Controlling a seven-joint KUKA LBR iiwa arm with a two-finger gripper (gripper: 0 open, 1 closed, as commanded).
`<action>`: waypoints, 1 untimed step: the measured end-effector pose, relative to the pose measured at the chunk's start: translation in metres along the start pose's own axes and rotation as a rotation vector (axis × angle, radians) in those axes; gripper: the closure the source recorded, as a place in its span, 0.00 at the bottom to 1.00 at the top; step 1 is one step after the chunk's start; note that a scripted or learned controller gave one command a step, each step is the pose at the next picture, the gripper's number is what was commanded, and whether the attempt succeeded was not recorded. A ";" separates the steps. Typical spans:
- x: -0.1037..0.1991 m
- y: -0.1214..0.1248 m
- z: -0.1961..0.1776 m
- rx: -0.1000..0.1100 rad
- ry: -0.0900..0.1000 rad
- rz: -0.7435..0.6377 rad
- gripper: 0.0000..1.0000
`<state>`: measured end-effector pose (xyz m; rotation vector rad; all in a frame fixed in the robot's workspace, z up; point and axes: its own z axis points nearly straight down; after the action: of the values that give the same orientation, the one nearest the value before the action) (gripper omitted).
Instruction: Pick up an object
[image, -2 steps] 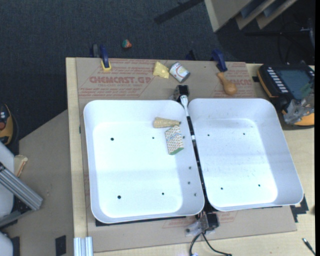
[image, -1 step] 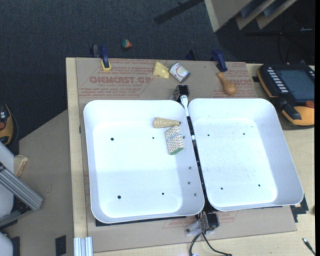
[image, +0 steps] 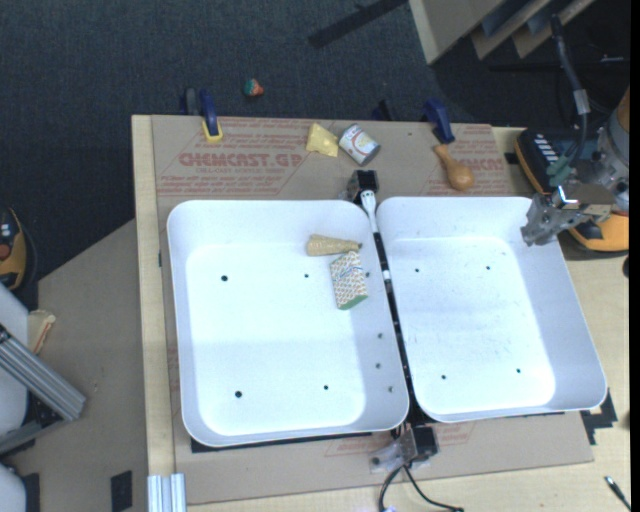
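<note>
While the gripper (image: 540, 225) (grip state unreadable) hangs over the right bin's (image: 560, 330) rim, a patterned packet (image: 348, 279) lies in the left bin (image: 200, 330).

tool (image: 537, 228) over right bin (image: 575, 330) rim | left bin (image: 185, 330): patterned packet (image: 348, 279), tan piece (image: 331, 245)

Open floor of the right bin (image: 470, 330) lies beside the gripper (image: 537, 226); far beyond, tan piece (image: 331, 245) and patterned packet (image: 348, 279) occupy the left bin (image: 260, 360).

Grey metal tool (image: 541, 222) on a pale grey wrist — dark cable above.
</note>
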<state>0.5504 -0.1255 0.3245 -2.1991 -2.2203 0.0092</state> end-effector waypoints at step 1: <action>-0.081 -0.036 -0.049 -0.023 -0.014 0.018 1.00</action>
<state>0.5157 -0.2072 0.3736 -2.2374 -2.2190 0.0001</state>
